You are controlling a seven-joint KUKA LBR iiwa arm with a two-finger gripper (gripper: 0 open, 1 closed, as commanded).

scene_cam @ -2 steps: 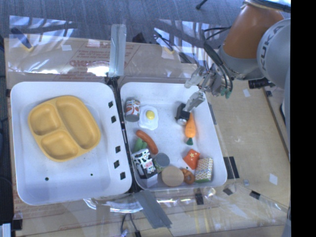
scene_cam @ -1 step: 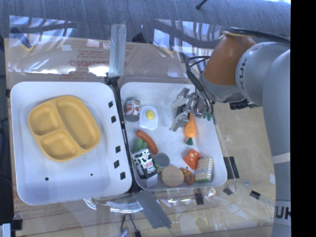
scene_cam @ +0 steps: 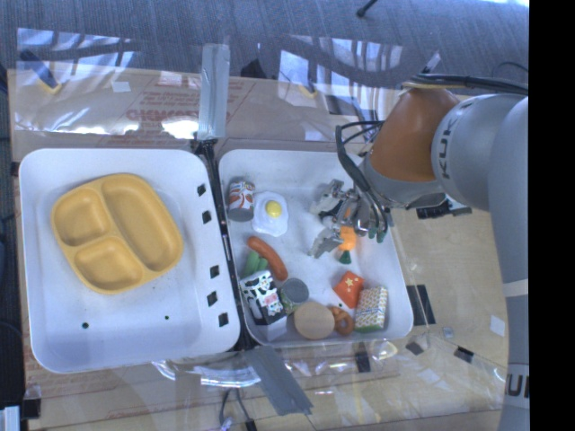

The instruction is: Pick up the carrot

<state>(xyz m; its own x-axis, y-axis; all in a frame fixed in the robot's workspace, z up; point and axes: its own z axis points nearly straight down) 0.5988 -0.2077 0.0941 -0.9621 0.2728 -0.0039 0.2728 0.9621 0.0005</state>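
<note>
The carrot (scene_cam: 348,237) is small and orange with a green top, and it lies on the floor of the right bin (scene_cam: 296,164) near the right wall. My gripper (scene_cam: 322,217) hangs low over that bin, reaching in from the right. Its two fingers point left and stand apart, one fingertip (scene_cam: 324,192) above and the other (scene_cam: 321,243) just left of the carrot. The carrot sits beside the lower finger, partly under the gripper body, and not between the fingertips. The gripper is open with nothing in it.
The right bin also holds a small can (scene_cam: 240,198), a fried egg (scene_cam: 271,212), a sausage (scene_cam: 269,257), a cow-print carton (scene_cam: 260,296), a beige egg-shaped piece (scene_cam: 314,321), a pretzel (scene_cam: 341,320) and a waffle-like block (scene_cam: 371,306). A yellow divided plate (scene_cam: 117,232) lies in the left bin (scene_cam: 36,330).
</note>
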